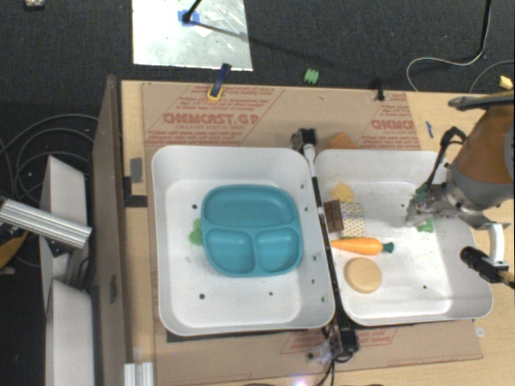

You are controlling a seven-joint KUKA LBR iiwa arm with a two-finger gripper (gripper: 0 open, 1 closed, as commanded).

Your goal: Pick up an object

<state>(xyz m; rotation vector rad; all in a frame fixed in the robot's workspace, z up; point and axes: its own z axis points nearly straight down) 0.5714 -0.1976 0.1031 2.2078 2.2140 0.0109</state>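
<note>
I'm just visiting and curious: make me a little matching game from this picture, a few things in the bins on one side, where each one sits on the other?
Things:
1. teal divided plastic plate
2. orange toy carrot
3. round tan disc
4. gripper

Places:
A. right bin, nearest the front edge
B. left bin, middle
C. right bin, right part, over a small green piece
D. right bin, just behind the tan disc

Pairs: 1-B, 2-D, 3-A, 4-C

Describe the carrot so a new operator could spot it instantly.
Look in the right bin, the one without the blue tray. Along its left side, near the divider, the carrot lies on its side with its tip pointing left and its green stub right. It is the only long orange piece: the tan disc just below it is round, and the yellow piece above is paler and shorter.
</note>
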